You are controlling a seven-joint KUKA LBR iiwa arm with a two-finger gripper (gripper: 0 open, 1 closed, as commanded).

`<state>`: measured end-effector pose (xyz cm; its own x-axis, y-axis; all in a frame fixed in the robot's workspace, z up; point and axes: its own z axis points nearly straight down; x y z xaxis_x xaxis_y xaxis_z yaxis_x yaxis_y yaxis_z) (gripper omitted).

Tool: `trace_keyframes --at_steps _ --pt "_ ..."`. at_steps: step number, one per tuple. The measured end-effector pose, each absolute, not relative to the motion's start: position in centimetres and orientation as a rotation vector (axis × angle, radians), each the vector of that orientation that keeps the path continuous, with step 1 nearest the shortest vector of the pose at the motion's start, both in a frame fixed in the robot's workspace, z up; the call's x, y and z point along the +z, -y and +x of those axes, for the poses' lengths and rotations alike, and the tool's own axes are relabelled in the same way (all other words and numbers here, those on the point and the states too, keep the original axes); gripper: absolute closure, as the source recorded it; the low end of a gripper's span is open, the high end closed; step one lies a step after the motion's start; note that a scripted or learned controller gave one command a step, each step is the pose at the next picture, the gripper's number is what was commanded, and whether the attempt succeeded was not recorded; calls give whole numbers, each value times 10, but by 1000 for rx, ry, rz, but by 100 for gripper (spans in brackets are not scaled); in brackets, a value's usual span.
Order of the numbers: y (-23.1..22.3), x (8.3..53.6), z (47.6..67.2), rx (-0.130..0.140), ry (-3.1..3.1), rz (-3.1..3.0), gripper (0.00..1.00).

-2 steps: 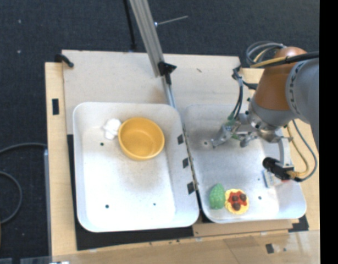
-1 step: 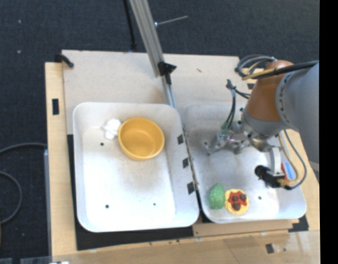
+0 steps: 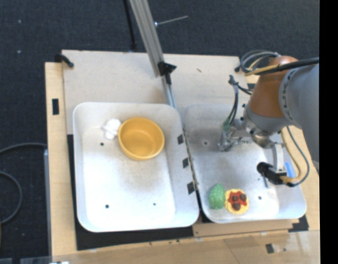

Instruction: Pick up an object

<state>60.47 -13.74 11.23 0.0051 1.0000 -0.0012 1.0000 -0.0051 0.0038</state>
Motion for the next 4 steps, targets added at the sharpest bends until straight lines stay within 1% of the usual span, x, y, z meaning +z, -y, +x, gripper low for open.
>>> trace_keyframes --at_steps 1,2,3,4 --pt "129 162 607 7 -2222 2215 100" --pt "124 215 600 1 -2224 2216 100" --pt "125 269 602 7 -2222 2212 100" --pt "73 255 610 -1 -2228 2216 100"
